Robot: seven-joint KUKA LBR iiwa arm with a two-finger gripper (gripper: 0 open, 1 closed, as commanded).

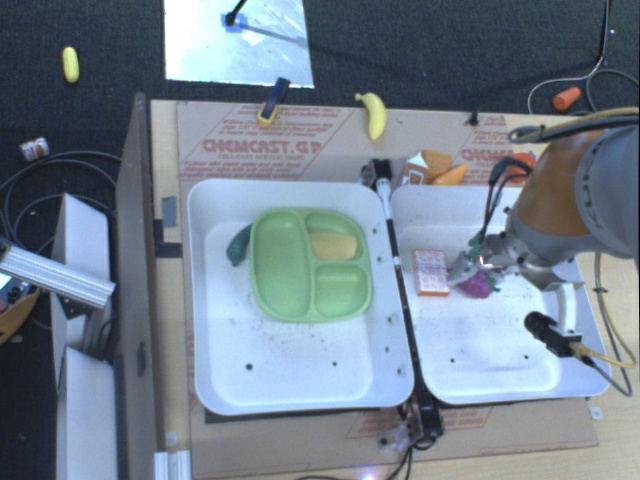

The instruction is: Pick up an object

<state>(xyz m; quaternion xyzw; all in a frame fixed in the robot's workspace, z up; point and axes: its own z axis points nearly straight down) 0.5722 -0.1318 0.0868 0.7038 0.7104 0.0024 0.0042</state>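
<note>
My hand is down in the right bin, over its upper middle, right against a small purple object. From here I cannot tell how my hand is set, or whether it grips the purple object. Just left of it a small red-and-white box lies flat on the bin floor, near the divider. In the left bin sits a green divided tray with a yellow item in its upper right compartment, and a dark green piece touching its left edge. A banana lies on the tabletop beyond the bins.
</note>
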